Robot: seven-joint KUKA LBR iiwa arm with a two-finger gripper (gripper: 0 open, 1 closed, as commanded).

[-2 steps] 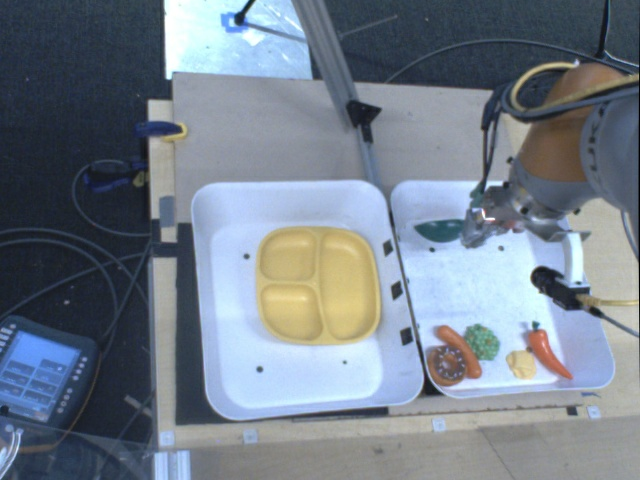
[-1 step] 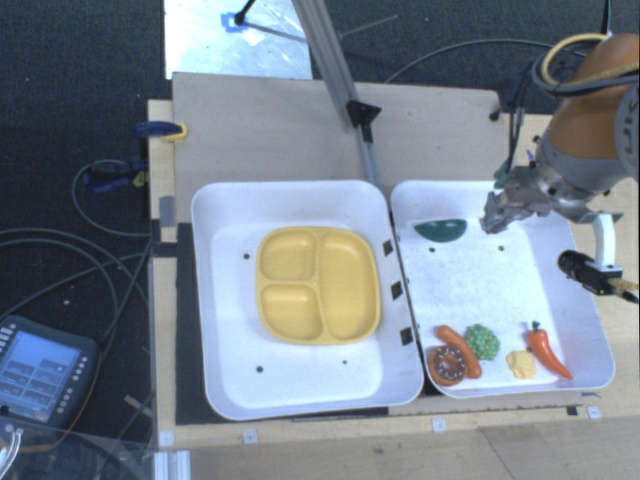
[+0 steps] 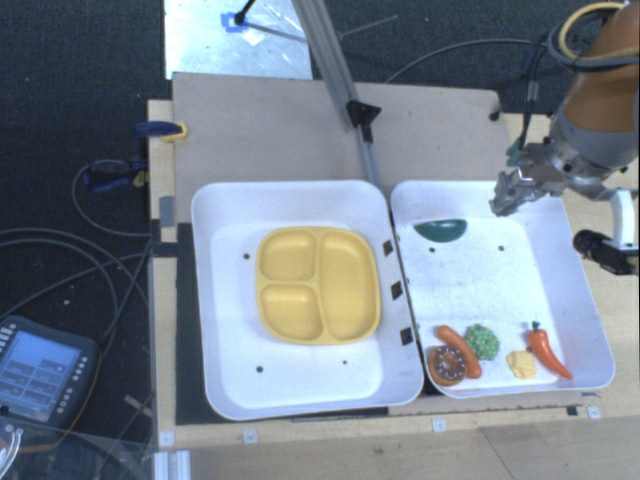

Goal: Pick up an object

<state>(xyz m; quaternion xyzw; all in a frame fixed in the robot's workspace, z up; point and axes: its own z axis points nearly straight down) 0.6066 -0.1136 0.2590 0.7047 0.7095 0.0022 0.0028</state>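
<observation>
Robotics lab: plywood bench (image 3: 260, 128) on dark carpet (image 3: 70, 58), loose cables (image 3: 60, 258), teach pendant (image 3: 40, 363), tripod leg (image 3: 325, 38), clamps (image 3: 160, 129).

Bright even overhead light, soft faint shadows, slight overall blur, white bins (image 3: 300, 203) near-overexposed

tool (image 3: 506, 194) over right bin's (image 3: 585, 298) far edge | toy food (image 3: 482, 342) near front (clustered) | yellow tray (image 3: 318, 284) in left bin (image 3: 220, 298)

Two smooth white plastic bins (image 3: 300, 200) sit on a matt, pale wooden bench (image 3: 260, 118), the left one bearing a glossy yellow plastic tray (image 3: 318, 286), beside dark rough carpet (image 3: 70, 58).
</observation>
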